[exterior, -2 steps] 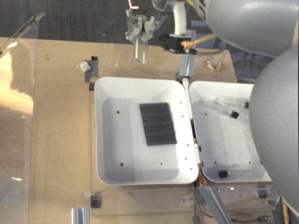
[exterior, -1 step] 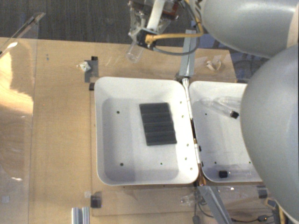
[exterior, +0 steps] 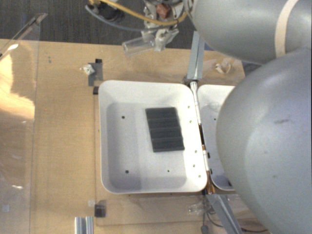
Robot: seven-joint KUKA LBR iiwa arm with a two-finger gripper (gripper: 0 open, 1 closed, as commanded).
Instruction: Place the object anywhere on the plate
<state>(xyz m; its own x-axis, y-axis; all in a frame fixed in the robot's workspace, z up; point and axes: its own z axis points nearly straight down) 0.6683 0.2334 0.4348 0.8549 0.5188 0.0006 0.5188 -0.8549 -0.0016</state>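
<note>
Two white bins: one point(exterior: 109, 145) mid-frame, one point(exterior: 210, 111) at right. One dark ridged block point(exterior: 165, 129) lies inside the mid-frame bin.

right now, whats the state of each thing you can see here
gripper: raised at the top of the view, past the far rim of the left bin
dark ridged slab: lying flat on the left bin's floor, slightly turned, untouched
left bin: level on the bench, holding the slab
right bin: level beside it, mostly hidden by the arm
arm: looming across the right side

matt ribbed dark block point(exterior: 165, 129), smooth white plastic bin point(exterior: 109, 130), wooden bench point(exterior: 58, 130)
</note>
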